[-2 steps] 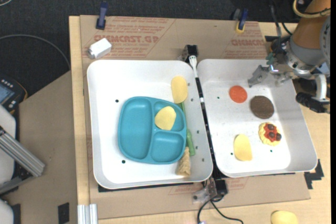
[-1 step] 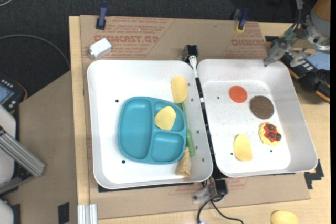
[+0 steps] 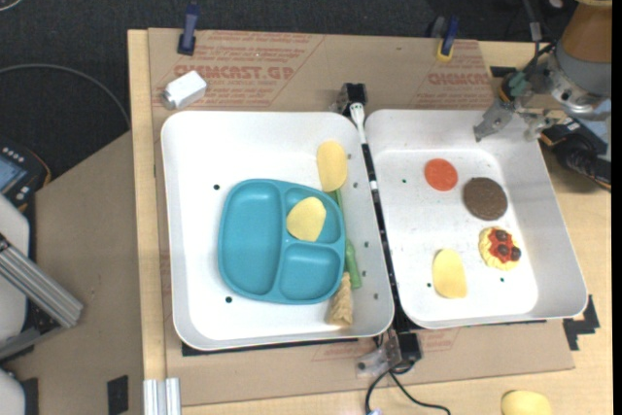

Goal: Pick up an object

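Observation:
The right bin [image 3: 544,209] holds a red disc [image 3: 441,174], a brown disc [image 3: 484,197], a small pizza-like piece [image 3: 501,249] and a yellow piece [image 3: 449,273]. In the left bin [image 3: 190,160] a blue divided plate [image 3: 255,243] carries a yellow piece [image 3: 307,219]. Another yellow piece [image 3: 331,165] lies just beyond the plate. My gripper [image 3: 505,127] hangs over the far right corner of the right bin, open, with nothing between its fingers. It is up and to the right of the red disc, apart from all the objects.
A green strip [image 3: 350,258] and a tan piece [image 3: 341,304] lie along the left bin's right wall. A white block [image 3: 185,89] and two blue clamps [image 3: 188,29] [image 3: 446,39] sit on the cardboard beyond the bins. A yellow object [image 3: 523,401] lies off the bench front.

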### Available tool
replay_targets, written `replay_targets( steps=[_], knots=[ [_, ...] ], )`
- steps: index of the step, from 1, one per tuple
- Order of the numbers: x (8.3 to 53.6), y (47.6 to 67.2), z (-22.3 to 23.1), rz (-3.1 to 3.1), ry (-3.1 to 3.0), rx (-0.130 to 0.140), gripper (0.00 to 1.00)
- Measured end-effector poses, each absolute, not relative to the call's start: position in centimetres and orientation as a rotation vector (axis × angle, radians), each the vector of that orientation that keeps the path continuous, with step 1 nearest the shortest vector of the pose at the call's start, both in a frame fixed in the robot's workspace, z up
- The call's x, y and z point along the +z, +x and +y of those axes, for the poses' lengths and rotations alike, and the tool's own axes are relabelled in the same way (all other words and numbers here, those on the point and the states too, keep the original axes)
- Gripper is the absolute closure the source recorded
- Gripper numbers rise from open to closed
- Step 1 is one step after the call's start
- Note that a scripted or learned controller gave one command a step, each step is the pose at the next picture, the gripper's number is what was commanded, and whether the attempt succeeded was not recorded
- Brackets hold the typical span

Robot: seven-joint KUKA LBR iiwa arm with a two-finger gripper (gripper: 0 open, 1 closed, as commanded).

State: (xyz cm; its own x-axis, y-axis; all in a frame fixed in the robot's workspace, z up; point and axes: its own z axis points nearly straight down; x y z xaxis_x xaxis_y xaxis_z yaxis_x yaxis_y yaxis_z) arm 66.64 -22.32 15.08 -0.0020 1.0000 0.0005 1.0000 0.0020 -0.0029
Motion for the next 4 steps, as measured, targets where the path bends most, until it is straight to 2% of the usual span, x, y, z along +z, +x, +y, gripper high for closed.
replay_targets(
  steps=[1,2,3,4],
  knots=[
    [38.8,66.8,-22.4,-2.237,-2.233,-0.013,0.0],
    [38.8,66.8,-22.4,-2.23,-2.227,-0.002,1.0],
    [37.8,66.5,-4.4,-2.236,-2.199,-0.004,1.0],
    [17.5,66.4,-6.4,-2.213,-2.217,0.013,1.0]
  ],
)
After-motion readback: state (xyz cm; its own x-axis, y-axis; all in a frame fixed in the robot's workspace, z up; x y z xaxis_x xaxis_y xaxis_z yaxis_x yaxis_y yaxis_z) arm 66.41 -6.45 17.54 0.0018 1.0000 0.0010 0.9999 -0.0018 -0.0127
